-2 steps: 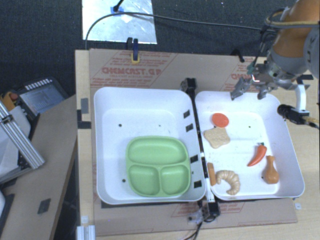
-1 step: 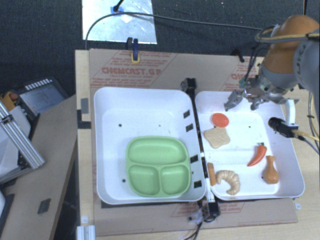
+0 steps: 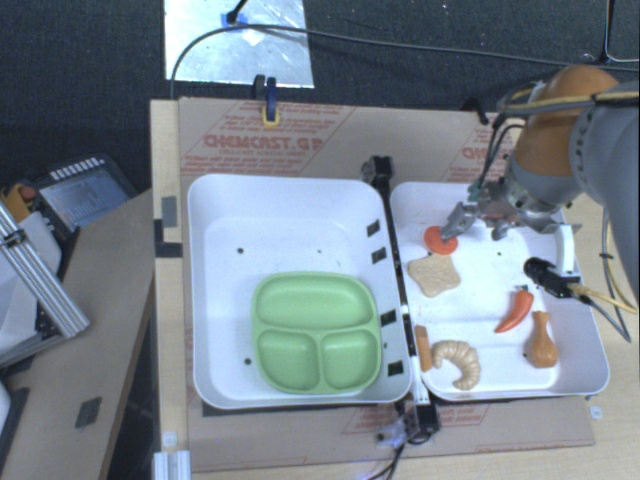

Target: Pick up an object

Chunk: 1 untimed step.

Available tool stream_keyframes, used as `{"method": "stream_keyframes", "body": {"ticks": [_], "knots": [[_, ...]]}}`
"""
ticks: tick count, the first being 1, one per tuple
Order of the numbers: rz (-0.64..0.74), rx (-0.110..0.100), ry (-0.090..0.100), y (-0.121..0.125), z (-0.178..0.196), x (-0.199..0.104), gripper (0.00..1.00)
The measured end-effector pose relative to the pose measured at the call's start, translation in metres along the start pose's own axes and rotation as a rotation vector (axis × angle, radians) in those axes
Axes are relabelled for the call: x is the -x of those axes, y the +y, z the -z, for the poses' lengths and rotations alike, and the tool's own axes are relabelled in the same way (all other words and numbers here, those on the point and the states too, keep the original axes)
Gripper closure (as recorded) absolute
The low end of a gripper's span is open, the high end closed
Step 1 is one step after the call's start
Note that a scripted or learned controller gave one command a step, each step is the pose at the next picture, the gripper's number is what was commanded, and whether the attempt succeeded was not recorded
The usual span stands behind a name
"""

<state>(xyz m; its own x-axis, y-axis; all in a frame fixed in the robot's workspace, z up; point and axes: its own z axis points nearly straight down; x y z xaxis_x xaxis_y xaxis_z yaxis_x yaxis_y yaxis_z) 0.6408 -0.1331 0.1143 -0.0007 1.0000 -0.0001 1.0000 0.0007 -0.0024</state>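
Note:
My gripper [image 3: 460,223] is low over the back of the right bin [image 3: 590,368], with its tip right at the top edge of a red round piece [image 3: 438,240]. Whether it holds that piece is hidden by the gripper body. In front of the red piece lies a toast slice [image 3: 433,275]. A red chili pepper [image 3: 515,310] and a tan drumstick [image 3: 541,341] lie at the bin's right. A croissant [image 3: 455,361] sits near the front edge, with a small orange stick [image 3: 422,348] beside it by the divider.
The left bin [image 3: 215,218] holds a green divided plate [image 3: 315,330] in its front half. The arm [image 3: 570,138] comes in from the right above the right bin's back corner. Both bins rest on a cardboard sheet [image 3: 300,138].

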Motion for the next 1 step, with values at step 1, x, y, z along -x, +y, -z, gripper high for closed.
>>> {"method": "stream_keyframes", "body": {"ticks": [1], "knots": [[0.001,0.008,-0.001,0.0023,0.0145,-0.0001,1.00]]}}
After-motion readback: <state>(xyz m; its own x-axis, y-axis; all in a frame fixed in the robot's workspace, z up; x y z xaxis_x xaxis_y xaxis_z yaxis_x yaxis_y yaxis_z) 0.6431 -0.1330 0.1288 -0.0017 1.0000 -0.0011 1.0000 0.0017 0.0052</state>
